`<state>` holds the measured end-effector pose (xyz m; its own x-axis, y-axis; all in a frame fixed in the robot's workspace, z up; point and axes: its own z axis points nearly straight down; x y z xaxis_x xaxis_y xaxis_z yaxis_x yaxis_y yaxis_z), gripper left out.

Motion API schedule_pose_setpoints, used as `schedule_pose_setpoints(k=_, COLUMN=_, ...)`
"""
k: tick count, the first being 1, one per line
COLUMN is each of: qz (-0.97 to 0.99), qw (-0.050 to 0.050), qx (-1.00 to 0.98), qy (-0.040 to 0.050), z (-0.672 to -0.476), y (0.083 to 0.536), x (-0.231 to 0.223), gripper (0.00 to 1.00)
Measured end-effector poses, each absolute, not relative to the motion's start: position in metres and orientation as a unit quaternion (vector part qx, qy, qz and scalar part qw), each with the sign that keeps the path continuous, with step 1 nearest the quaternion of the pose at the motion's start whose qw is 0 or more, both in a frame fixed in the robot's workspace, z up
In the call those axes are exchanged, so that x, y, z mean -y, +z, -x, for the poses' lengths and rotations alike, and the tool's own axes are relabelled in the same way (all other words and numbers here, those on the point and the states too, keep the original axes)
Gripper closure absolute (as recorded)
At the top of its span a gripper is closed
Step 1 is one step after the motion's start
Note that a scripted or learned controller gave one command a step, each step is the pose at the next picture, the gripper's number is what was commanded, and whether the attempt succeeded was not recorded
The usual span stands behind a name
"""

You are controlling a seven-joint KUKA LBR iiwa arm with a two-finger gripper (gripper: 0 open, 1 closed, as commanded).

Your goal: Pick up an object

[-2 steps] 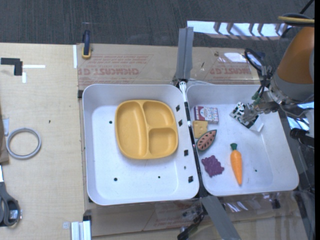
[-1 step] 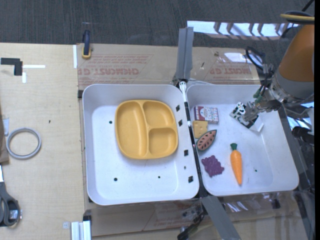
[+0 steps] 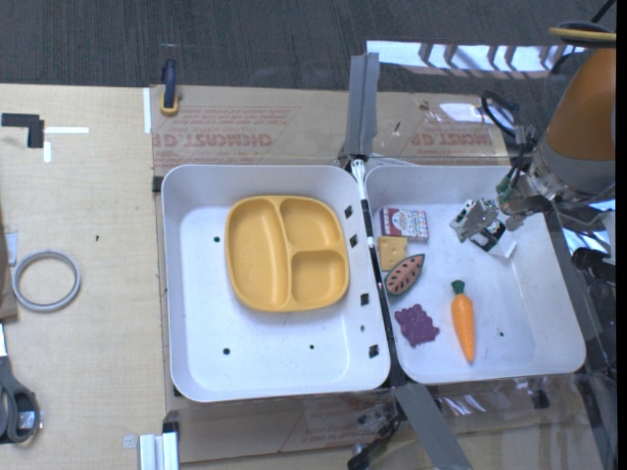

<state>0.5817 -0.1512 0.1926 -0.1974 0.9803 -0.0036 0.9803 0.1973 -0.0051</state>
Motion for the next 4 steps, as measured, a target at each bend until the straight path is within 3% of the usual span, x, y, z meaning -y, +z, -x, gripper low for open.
schedule_pose_setpoints(k=1, qz=0.559, qw=0.001, qx=0.829, qy=0.0003, z=-0.477, y=0.097, x=0.158, gripper=0.00)
schedule_pose_setpoints(k=2, qz=0.560, qw=0.000, qx=0.829, qy=0.0001, z=-0.478, y=0.106, x=0.159, gripper=1.00)
schedule_pose_setpoints(k=3, qz=0.624, qw=0.000, qx=0.781, qy=0.0007, z=-0.495, y=0.211, x=0.119, gripper=1.00)
schedule_pose_setpoints(k=4, qz=0.615, qw=0.000, qx=0.788, qy=0.0013, z=-0.535, y=0.305, x=0.143, gripper=1.00)
